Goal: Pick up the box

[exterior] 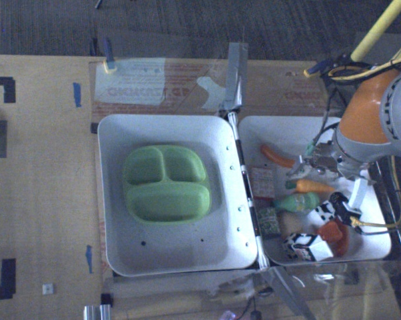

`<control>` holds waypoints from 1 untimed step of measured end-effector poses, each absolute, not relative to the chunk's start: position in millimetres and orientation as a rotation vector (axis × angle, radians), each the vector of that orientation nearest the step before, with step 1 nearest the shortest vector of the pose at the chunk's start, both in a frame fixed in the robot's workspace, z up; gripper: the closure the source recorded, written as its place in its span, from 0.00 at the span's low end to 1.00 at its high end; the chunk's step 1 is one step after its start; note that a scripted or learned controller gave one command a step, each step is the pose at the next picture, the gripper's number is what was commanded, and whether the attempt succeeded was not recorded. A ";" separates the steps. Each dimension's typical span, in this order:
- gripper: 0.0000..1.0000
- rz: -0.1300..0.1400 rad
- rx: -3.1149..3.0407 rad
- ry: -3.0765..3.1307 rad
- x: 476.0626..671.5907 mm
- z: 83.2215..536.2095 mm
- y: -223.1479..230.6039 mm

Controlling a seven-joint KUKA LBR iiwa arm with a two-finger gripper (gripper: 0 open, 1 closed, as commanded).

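Observation:
In the right bin point(380, 249), a small white and black carton-like box point(308, 247) lies near the front wall. A flat pale box with a reddish label point(262, 179) lies against the left wall, with a dark, small packet point(268, 222) just in front of it. My gripper point(308, 167) hangs low over the middle of this bin, above an orange carrot-shaped toy point(315, 187) and right of the flat box. I see nothing held in it. The carton box is well in front of the gripper.
Around the gripper lie an orange sausage-shaped toy point(277, 155), a green bottle point(296, 203), a black and white cow toy point(328, 212) and a red piece point(334, 236). The left bin point(114, 245) holds a green divided plate point(167, 183). Cables run at the right.

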State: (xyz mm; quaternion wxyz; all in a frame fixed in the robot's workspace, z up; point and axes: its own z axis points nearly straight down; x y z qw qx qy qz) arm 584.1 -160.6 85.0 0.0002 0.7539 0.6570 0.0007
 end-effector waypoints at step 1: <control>0.00 -0.007 2.621 1.737 666.2 83.7 -103.5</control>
